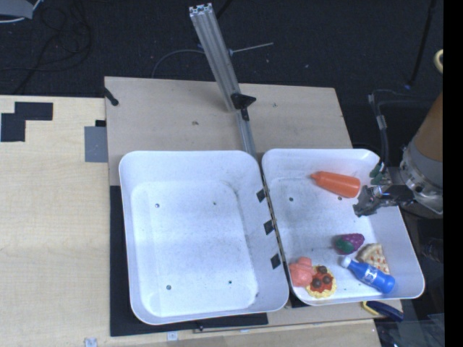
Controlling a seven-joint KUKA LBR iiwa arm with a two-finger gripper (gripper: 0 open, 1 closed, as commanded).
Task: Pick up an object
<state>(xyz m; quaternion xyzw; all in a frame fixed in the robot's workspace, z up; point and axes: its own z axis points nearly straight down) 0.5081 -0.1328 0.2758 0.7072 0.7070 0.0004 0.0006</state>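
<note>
The orange carrot toy (336, 183) lies in the upper part of the right bin (304, 163), just left of the jaws (365, 205), which hover empty above the bin's right side; whether they are parted I cannot tell. Near the bin's lower edge cluster a purple piece (349, 243), a blue bottle (370, 275), a pizza slice (374, 254) and red toys (311, 275), packed closely, so the lone carrot looks the easier pick.
</note>
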